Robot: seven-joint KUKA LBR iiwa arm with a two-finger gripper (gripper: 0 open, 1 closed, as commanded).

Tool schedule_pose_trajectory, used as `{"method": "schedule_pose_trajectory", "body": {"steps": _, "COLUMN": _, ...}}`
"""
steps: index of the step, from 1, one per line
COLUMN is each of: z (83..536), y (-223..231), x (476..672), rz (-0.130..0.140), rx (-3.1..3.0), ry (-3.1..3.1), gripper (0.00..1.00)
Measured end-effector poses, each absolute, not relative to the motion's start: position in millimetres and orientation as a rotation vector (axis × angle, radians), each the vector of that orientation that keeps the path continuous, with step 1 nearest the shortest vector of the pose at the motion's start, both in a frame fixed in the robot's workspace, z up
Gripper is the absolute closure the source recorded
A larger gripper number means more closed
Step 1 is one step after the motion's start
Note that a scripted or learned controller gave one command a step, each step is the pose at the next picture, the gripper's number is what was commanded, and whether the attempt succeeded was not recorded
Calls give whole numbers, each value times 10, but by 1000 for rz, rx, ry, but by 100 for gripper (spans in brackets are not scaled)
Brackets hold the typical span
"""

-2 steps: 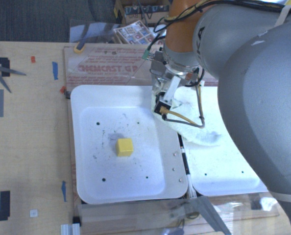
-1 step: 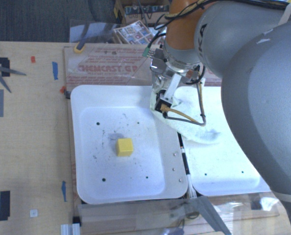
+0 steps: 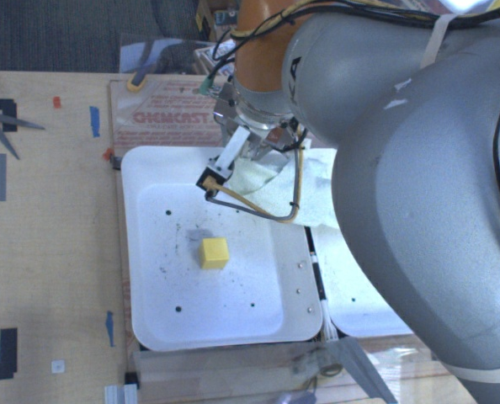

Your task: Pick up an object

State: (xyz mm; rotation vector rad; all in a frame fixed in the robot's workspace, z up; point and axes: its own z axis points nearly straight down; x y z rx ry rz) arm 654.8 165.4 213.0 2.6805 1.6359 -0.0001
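White bin (image 3: 233, 314), gripper (image 3: 255, 151) above pale cloth (image 3: 268, 188)

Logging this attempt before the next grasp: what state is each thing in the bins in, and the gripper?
left bin: upright, floor speckled with dark marks.
yellow cube: lying flat on its floor, untouched.
pale cloth: crumpled across the bins' shared edge.
gripper: low over the pale cloth, apart from the yellow cube.

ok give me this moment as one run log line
tool: over far side of left bin | yellow cube: mid-bin, apart from tool | task: cube not picked up
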Motion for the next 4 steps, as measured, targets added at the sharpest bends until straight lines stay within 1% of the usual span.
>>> {"method": "schedule_pose_trajectory", "body": {"steps": 1, "z": 2176, "y": 1431, "x": 6658, "rz": 0, "rx": 2891, "ry": 1228, "gripper": 100}}
{"method": "schedule_pose_trajectory", "body": {"steps": 2, "z": 2303, "y": 2087, "x": 6573, "rz": 2, "rx": 2689, "ry": 1622, "gripper": 100}}
{"method": "schedule_pose_trajectory", "body": {"steps": 3, "z": 2088, "y": 2079, "x": 6323, "rz": -1, "rx": 3007, "ry": 916, "gripper": 100}}
{"method": "schedule_pose_trajectory", "body": {"steps": 4, "z": 2435, "y": 2196, "x": 6146, "rz": 2, "rx": 3053, "ry": 745, "gripper": 100}}
